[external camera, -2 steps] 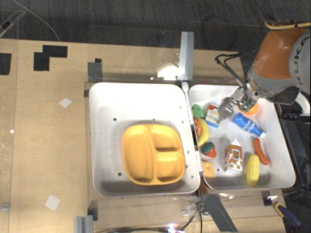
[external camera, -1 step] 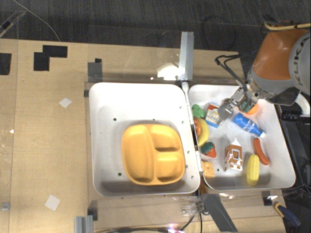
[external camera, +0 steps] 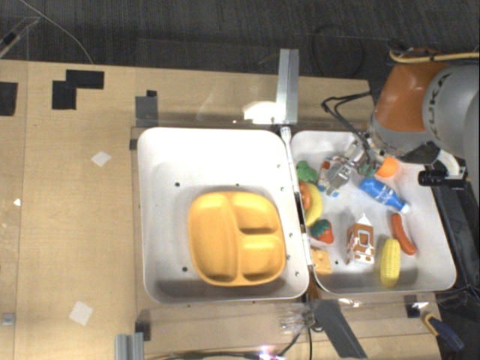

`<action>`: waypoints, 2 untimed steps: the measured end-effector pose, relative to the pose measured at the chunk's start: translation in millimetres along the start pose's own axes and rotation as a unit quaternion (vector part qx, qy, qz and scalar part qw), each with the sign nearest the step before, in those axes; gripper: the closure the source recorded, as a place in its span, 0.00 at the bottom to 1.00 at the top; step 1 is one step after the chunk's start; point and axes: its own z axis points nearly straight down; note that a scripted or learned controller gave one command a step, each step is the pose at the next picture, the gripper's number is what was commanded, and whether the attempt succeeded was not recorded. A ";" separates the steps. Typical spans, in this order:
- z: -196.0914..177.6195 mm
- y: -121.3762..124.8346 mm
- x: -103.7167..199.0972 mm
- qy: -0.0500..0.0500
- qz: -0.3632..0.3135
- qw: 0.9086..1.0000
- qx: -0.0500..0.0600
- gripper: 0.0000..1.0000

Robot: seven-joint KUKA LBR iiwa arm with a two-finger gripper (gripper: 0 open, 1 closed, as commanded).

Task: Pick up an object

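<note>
The right bin [external camera: 431,223] holds several toy foods. My gripper [external camera: 340,175] hangs low over its back left part, among a green piece [external camera: 306,172], a yellow banana [external camera: 315,205] and a small red-and-white item [external camera: 327,168]. A blue bottle [external camera: 382,194] lies just right of the gripper, with an orange piece [external camera: 388,168] behind it. Nearer the front are a red sausage [external camera: 403,233], a yellow corn cob [external camera: 390,261], a small carton [external camera: 361,244], a red strawberry-like piece [external camera: 322,232] and an orange cracker [external camera: 321,261]. I see nothing clearly lifted.
The left bin [external camera: 161,156] bears a yellow divided plate [external camera: 237,237] near its front. A metal post [external camera: 288,88] stands behind the wall between the bins. The arm's orange band [external camera: 401,96] looms over the right bin's back corner.
</note>
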 end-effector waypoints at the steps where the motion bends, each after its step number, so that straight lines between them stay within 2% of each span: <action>1: 1.8 8.6 -17.7 0.013 0.046 0.999 0.003 0.00; 2: 0.5 -4.4 15.2 -0.010 -0.061 0.998 -0.004 0.00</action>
